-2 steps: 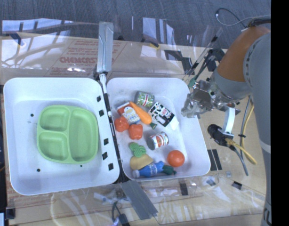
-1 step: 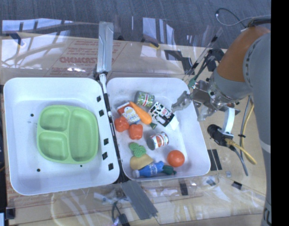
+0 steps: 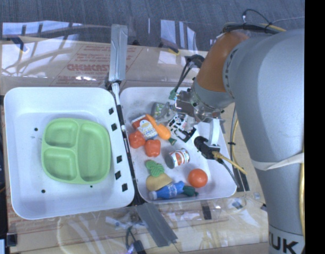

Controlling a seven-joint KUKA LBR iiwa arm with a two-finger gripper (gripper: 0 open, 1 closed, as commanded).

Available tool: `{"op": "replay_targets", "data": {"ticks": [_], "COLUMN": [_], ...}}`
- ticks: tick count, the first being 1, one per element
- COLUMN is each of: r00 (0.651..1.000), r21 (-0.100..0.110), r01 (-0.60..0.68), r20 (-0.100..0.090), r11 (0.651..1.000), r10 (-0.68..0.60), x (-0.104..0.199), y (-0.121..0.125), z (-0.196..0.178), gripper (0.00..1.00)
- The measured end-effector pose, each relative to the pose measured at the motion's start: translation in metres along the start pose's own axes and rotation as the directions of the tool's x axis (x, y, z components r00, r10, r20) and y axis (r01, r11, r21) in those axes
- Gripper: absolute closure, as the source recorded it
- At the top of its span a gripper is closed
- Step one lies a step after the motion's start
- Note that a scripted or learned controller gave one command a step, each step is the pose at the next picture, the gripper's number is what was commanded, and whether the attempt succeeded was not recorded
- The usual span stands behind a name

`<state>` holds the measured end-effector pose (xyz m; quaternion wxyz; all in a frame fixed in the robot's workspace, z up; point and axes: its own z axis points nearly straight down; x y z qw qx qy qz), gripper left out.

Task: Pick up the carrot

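Carrot (image 3: pixel 161 130) lies in the right bin (image 3: pixel 226 187) beside the juice carton (image 3: pixel 146 128), looks light, stiff and smooth, best pinched across its middle; the gripper (image 3: pixel 179 126) state I cannot tell.

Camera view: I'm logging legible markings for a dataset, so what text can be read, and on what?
"UK": white letters on the arm base, cut off at the edge.
Red print on the cardboard sheet behind the bins: too blurred to read.
Labels on the small can and blue bottle: too small to read.
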<state>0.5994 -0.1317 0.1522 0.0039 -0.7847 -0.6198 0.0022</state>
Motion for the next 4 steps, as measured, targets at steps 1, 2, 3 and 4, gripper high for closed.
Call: {"op": "replay_targets", "data": {"ticks": [1,2,3,4], "r00": [0.978,0.977,0.96,0.985], "r21": [-0.015,-0.016,0.004,-0.001], "r01": [0.208,0.212,0.281,0.172], "r20": [0.004,0.006,0.001,0.003], "r11": [0.978,0.977,0.96,0.985], "r10": [-0.208,-0.212,-0.281,-0.172], "x": [0.032,0.032,0.102,0.088], "y": [-0.003,-0.002,0.025,0.006], "z": [0.056,0.045,-0.039,-0.038], "gripper": [0.0,1.0,1.0,1.0]}}
